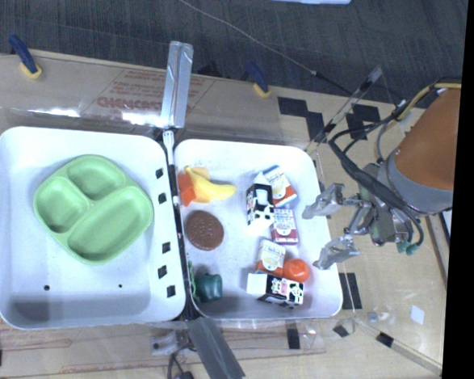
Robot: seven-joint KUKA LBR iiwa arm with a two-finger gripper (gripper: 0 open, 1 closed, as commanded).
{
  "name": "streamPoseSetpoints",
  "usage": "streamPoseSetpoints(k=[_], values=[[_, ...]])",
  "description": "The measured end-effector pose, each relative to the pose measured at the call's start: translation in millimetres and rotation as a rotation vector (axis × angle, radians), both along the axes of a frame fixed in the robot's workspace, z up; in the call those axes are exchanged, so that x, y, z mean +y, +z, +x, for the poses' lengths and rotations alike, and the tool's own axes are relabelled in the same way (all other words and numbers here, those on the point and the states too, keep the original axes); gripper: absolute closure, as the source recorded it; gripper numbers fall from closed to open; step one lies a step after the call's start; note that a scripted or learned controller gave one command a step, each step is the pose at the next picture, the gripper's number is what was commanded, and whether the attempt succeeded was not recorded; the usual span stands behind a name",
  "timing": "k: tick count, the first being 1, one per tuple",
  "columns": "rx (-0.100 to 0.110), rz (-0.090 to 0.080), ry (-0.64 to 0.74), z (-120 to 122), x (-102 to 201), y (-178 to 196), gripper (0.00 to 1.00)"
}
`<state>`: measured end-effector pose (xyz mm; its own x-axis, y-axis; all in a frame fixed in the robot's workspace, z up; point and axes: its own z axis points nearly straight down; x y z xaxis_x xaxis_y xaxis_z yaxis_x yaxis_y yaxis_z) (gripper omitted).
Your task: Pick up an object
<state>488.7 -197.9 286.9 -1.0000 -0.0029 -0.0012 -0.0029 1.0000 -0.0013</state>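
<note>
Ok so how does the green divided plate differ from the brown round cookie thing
The green divided plate lies alone in the left bin; the brown disc sits in the right bin among small cartons and toy food. The plate is far larger, taking up much of its bin's floor, while the disc is small. The plate is pale green with three compartments; the disc is dark brown and plain. Both lie flat, away from the gripper.

Green plate (95, 207), yellow banana (210, 189) (cow-patterned cartons (258, 204))
</note>
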Motion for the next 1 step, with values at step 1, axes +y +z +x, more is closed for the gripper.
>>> streamPoseSetpoints(k=[1], values=[[-0.012, -0.003, -0.066, 30.1, -11.6, -175.5, 0.0]])
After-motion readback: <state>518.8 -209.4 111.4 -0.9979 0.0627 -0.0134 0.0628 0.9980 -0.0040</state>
